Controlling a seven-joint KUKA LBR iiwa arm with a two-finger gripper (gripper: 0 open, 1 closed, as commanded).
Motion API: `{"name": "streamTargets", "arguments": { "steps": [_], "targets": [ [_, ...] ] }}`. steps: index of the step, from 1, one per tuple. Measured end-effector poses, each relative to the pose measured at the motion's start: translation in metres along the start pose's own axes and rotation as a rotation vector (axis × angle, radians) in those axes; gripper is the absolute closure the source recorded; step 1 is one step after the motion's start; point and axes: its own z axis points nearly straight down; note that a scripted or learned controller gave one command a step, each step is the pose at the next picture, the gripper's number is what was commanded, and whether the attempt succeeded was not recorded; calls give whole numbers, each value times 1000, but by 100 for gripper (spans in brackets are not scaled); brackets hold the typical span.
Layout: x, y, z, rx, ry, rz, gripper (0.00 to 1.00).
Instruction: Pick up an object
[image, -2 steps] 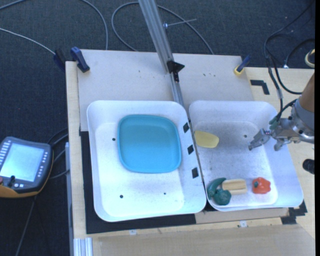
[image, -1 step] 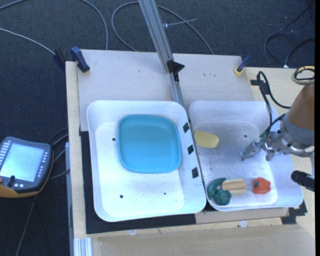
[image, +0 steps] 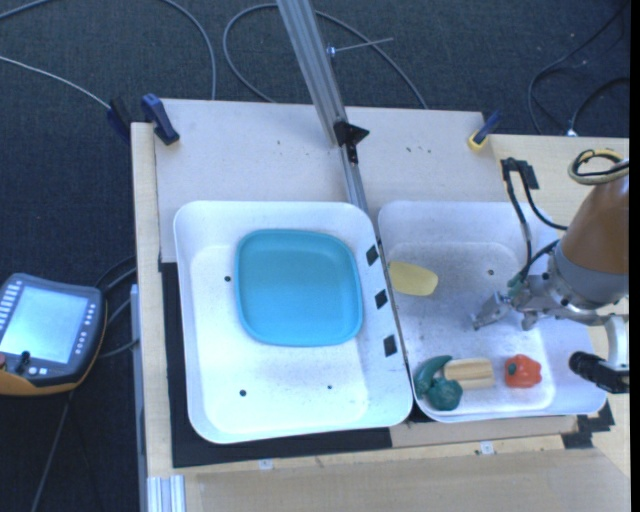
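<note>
Nearest the camera, along the front wall of the right bin (image: 470, 215), three small things lie in a row: one dark green piece (image: 438, 383) at the left, one tan wooden block (image: 470, 372) touching it in the middle, and one red-orange piece with a green top (image: 521, 371) just beside the block at the right. A little farther back, near the bin's left wall, lies one pale yellow piece (image: 413, 278), well apart from the row of three. That makes four loose things in the right bin, all resting on its floor.

The hand (image: 492, 313) hangs low over the right bin, between the yellow piece and the red-orange one and touching neither. Its metal fingers (image: 484, 318) point toward the left, but whether they stand apart or together cannot be told from this angle; nothing shows between them. Behind it the one arm (image: 597, 245) comes in from the right.

The left bin (image: 200, 330) holds one light blue square plate (image: 299, 286), lying flat toward its far side.

Both bins sit side by side on the table (image: 250, 150). At its far edge are two blue clamps (image: 160, 117) at the left corner and one yellow clamp (image: 483, 130) at the right. Off the table to the left lies one handheld control pendant (image: 45, 330).
</note>
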Motion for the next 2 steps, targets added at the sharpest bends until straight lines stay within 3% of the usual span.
{"name": "streamTargets", "arguments": {
  "steps": [1, 2],
  "targets": [
    [0, 1, -12, -4, -1, 0, 100],
    [-4, 5, -74, -8, -2, 0, 100]
  ]
}}
